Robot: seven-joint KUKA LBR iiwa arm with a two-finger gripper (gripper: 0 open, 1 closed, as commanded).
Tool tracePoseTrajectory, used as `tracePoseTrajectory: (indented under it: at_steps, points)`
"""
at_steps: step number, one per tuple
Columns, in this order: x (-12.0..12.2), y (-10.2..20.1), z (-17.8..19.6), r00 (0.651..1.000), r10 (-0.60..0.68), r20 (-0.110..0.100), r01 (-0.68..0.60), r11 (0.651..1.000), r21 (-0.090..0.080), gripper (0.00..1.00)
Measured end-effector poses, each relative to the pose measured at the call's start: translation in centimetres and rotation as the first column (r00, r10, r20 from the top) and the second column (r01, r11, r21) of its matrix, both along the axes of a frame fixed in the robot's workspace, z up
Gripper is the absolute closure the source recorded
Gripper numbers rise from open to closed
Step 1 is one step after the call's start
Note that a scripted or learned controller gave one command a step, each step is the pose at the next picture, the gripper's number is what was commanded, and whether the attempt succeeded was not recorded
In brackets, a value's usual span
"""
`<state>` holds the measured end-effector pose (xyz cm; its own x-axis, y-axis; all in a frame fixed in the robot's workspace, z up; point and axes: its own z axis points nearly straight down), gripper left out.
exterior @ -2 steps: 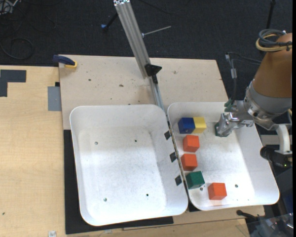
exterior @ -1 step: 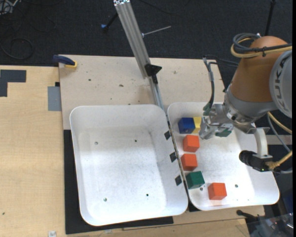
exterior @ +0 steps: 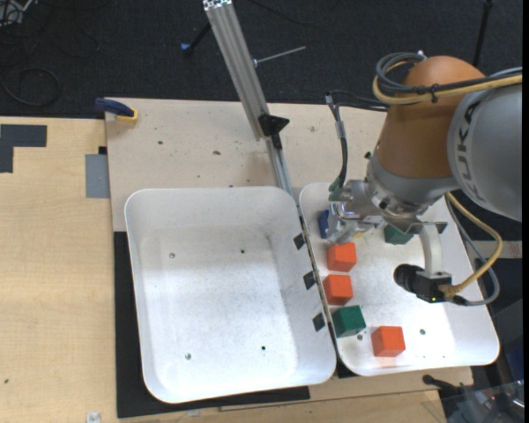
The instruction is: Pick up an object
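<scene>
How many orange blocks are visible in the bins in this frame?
3, all in the right bin: one orange block just below the gripper, one directly beneath it, and one near the front edge. The arm may hide others.

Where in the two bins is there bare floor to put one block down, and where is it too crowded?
The left bin offers bare floor from wall to wall. In the right bin, three orange blocks and a green block crowd the left side, with the gripper above. A small bare patch lies between the lowest orange block and the right rim.
</scene>
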<state>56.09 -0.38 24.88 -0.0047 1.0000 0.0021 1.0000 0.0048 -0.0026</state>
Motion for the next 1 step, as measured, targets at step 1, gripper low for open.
tracePoseTrajectory:
  at_steps: [1]
  points:
    - [0.02,4.36,-0.49,1.0,-0.001,-0.002,0.001,1.0,-0.001,1.0]
